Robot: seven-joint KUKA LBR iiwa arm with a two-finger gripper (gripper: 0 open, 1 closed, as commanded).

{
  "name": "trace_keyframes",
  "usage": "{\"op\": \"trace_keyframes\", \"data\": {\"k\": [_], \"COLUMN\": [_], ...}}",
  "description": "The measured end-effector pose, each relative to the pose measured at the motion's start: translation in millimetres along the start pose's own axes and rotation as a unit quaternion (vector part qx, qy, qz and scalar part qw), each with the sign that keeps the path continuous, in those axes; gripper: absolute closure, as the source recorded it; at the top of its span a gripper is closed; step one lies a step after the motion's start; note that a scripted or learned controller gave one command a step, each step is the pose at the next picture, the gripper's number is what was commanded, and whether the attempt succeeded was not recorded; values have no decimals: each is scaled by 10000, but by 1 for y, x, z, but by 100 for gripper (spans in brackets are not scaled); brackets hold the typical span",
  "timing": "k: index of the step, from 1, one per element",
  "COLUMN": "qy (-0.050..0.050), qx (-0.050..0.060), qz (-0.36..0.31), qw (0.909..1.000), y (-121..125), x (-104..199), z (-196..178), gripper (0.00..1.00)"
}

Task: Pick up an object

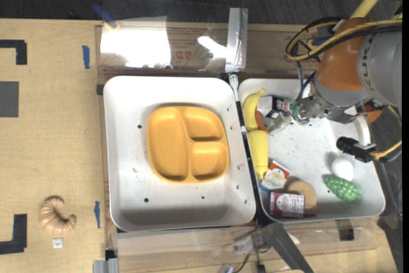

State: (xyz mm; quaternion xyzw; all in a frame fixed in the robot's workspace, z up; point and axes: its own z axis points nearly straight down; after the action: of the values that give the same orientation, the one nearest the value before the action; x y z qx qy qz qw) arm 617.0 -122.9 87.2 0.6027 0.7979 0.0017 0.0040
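Observation:
The right bin [370, 204] holds a yellow banana [257, 140] along its left wall, with a small red thing [259, 118] beside the banana's upper part. Near the front lie a small white and orange carton [276, 174], a brown round bun [301, 188] and a dark red can [289, 203]. A white egg [343, 169] and a green bumpy fruit [343, 188] sit at the right. My gripper [278, 119] hangs low at the bin's back left, just right of the banana's top and the red thing. Nothing is seen held in it.
The left bin [121, 137] bears an orange divided plate [187, 140]. A tan croissant [57, 215] lies on the bench at the far left. A clear plastic sheet [163, 45] and a metal post [236, 38] stand behind the bins.

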Motion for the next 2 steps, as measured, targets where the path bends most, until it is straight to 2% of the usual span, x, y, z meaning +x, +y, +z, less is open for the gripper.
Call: {"op": "trace_keyframes", "data": {"k": [1, 2], "qy": [5, 1], "qx": [16, 11], "qz": [-309, -1343], "qw": [9995, 9909], "y": [2, 5], "x": [18, -54], "z": [0, 1], "gripper": [0, 0]}}
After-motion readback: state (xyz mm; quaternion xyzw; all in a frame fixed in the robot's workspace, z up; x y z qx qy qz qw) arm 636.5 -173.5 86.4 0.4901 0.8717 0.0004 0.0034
